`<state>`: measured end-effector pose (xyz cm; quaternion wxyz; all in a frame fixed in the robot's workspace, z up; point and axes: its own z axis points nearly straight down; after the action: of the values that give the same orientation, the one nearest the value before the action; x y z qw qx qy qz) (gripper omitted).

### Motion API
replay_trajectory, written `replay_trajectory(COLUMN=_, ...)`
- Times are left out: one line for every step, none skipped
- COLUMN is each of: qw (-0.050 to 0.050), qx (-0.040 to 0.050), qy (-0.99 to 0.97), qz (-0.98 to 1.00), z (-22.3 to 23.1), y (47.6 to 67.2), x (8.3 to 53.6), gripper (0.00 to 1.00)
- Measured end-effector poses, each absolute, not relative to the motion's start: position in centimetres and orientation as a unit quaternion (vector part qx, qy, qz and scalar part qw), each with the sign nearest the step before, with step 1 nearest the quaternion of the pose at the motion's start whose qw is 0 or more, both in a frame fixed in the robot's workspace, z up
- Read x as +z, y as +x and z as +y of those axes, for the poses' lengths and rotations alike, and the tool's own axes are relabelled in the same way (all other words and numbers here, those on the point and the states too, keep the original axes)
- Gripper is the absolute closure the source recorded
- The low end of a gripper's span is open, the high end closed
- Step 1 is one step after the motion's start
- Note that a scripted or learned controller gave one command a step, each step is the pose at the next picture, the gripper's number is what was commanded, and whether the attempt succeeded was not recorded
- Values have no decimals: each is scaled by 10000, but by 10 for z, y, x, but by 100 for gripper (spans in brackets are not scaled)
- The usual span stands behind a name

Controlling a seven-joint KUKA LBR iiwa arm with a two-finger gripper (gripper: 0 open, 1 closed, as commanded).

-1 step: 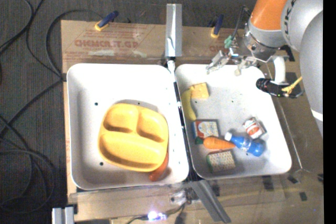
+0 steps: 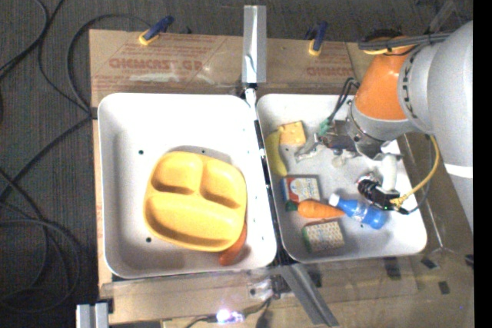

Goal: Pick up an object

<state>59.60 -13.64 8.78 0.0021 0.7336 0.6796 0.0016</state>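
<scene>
Objects for picking lay in the right bin (image 2: 415, 238), at the frame's lower right: a yellow banana (image 2: 274, 154) along the bin's left wall, a pale yellow block (image 2: 292, 134) just beside it, a small printed box (image 2: 303, 187) below them, an orange carrot (image 2: 317, 208) touching the box's lower edge, a blue bottle (image 2: 363, 213) near the carrot's tip, and a tan sponge-like block (image 2: 323, 235) lowest of all. The left bin (image 2: 115, 165) held a yellow divided tray (image 2: 196, 200) with an orange piece (image 2: 234, 250) poking out beneath it.

The gripper (image 2: 332, 144) hung low in the right bin's upper middle, near the pale block; whether it was released or clenched could not be told, and nothing showed within it.

By the look of them, these were light toy pieces. The carrot and banana seemed stiff, smooth and rounded, likely to slip, so best pinched across the middle. The tan block looked soft and forgiving, the box flat and hard to get under.
</scene>
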Motion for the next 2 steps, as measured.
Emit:
replay_trajectory(qw=26, qx=8, qy=7134, qz=7008, z=-120, y=576, x=90, gripper=0)
replay_trajectory(qw=48, qx=23, qy=6076, qz=7942, z=-159, y=541, x=89, gripper=0)
